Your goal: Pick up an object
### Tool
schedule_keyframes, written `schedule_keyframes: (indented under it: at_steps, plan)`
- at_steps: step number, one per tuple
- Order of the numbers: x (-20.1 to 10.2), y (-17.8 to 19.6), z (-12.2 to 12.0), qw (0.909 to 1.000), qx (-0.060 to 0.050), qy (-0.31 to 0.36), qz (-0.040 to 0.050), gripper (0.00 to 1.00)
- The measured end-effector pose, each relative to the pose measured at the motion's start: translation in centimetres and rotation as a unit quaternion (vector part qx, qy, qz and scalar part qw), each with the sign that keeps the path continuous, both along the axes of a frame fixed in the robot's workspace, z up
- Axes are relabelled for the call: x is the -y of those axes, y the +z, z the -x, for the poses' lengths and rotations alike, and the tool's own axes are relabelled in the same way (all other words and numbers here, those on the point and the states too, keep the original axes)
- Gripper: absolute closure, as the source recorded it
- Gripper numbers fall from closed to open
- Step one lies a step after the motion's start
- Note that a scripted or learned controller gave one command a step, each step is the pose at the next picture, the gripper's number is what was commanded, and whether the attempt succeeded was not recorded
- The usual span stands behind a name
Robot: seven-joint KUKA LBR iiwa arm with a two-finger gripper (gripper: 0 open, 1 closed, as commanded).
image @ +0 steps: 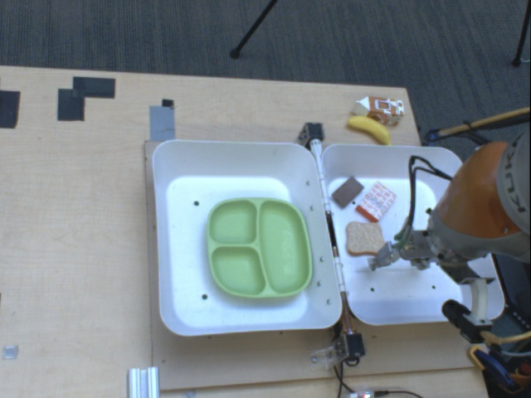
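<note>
In the right bin (431,309) I count three items: bread slice (363,238), brown block (347,191), red packet (377,200). One green tray (259,248) occupies the left bin (178,247). My gripper (383,259) hovers beside the bread; I can't tell its grip.

Bright, even overhead light, soft shadows, mild glare on the white bins (249,160), slightly soft focus.

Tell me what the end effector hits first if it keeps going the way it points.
Probably the bread slice: the end effector points left toward it in the right bin, though its height is unclear.
</note>
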State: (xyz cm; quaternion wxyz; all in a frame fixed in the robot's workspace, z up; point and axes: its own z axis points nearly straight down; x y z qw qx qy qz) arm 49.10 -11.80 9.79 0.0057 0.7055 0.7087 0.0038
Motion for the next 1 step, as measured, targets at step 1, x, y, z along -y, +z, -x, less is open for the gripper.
schedule_keyframes:
  at_steps: [1]
  plan:
    - [-0.06,1.05,-0.16,1.0,0.002,0.001,-0.0002,1.0]
